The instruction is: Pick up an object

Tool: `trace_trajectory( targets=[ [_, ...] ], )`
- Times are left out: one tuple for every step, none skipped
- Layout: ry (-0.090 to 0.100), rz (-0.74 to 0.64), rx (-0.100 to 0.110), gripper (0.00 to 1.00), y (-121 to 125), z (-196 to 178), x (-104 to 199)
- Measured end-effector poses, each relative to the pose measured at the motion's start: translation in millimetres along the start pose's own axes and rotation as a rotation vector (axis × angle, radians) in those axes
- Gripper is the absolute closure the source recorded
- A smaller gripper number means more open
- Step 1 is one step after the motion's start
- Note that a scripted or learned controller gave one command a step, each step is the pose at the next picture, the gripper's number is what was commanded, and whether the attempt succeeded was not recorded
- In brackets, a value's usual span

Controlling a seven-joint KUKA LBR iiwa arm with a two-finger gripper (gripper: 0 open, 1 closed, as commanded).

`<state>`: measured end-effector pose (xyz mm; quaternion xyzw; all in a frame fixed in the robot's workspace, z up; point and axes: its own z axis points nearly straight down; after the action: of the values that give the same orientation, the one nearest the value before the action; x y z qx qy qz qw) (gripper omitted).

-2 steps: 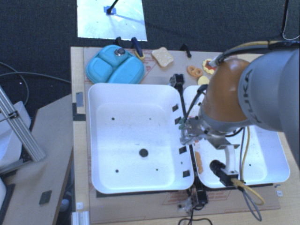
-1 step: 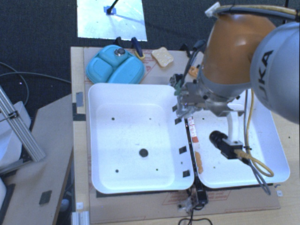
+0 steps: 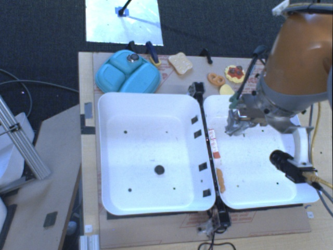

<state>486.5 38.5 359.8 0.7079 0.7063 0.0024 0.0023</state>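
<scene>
Camera view, looking down at a slant on two white bins. Red-and-white label strip (image 3: 213, 142) stuck along the divider between them — print too small to read. Faint reddish printing on the brown board (image 3: 166, 73) behind the bins, also illegible.

Gripper (image 3: 235, 123) hanging over the back left part of the right bin (image 3: 260, 191), close to the divider. Metal parts blur into glare and shadow; open or closed cannot be told, and nothing made out in its grasp. Arm (image 3: 307, 51) bulky, orange band cut off by the right and top edges, covering the bin's back right corner.

Possible pick targets: small dark round object (image 3: 159, 169) lying alone near the middle of the left bin (image 3: 140, 134), well apart from the gripper; orange-brown piece (image 3: 220, 180) against the right bin's left wall, nearer the front — shape hard to make out.

Behind the bins: blue tray (image 3: 127, 73), toast slice (image 3: 180, 63), pretzel (image 3: 215, 78), round piece with red topping (image 3: 235, 73), yellow piece (image 3: 226, 90) partly hidden at the bin rim.
</scene>
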Motion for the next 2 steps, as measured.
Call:
trace_trajectory(
  targets=[
    [0.0, -0.009, 0.012, 1.0, 28, 104, 53],
    [0.003, -0.007, -0.015, 1.0, 55, -51, 45]
  ],
)
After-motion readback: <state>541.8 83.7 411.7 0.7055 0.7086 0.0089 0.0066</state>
